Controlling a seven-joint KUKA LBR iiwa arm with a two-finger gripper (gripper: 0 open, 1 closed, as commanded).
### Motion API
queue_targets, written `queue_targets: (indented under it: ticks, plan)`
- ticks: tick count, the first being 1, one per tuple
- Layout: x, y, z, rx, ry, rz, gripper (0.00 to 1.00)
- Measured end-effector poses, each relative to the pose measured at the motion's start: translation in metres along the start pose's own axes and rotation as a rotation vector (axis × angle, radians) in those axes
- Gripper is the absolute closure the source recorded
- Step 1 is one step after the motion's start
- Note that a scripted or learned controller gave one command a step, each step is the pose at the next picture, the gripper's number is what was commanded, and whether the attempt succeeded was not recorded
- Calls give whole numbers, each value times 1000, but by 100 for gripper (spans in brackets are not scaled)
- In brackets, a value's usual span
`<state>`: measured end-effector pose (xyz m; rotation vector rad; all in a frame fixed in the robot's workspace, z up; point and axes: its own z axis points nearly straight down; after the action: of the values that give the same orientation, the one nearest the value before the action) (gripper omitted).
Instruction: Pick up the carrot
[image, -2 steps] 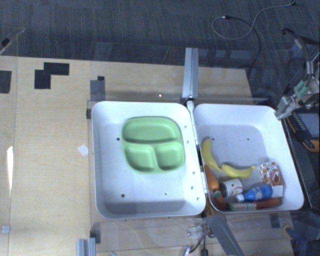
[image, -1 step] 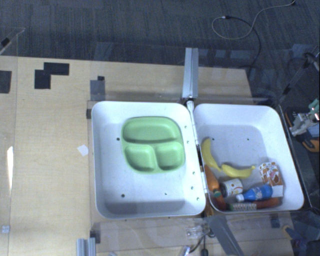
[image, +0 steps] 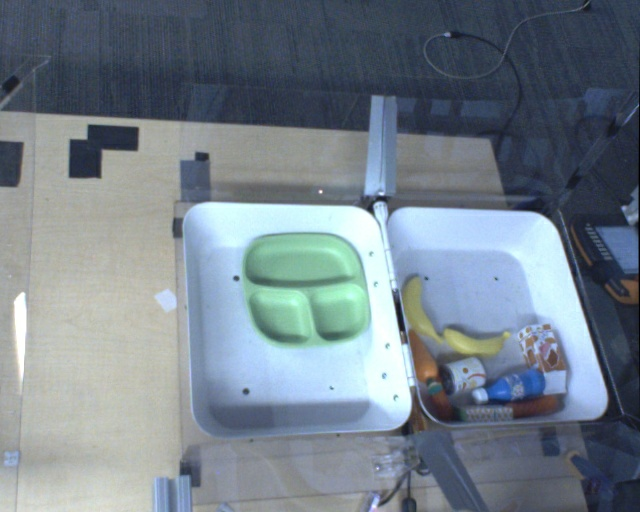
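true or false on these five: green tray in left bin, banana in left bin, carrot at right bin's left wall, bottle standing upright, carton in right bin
1. The green tray sits in the left bin. True.
2. The banana is in the left bin. False: it lies in the right bin.
3. The carrot lies by the right bin's left wall. True.
4. The bottle stands upright. False: it lies on its side.
5. The carton is in the right bin. True.
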<state>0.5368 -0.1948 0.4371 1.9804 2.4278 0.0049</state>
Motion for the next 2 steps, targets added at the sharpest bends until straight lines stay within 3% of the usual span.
queue_targets:
  ticks: [1, 2]
  plan:
    - [-15, 24, 1, 0, -1, -133, 100]
    - [-26, 76, 1, 1, 0, -152, 100]
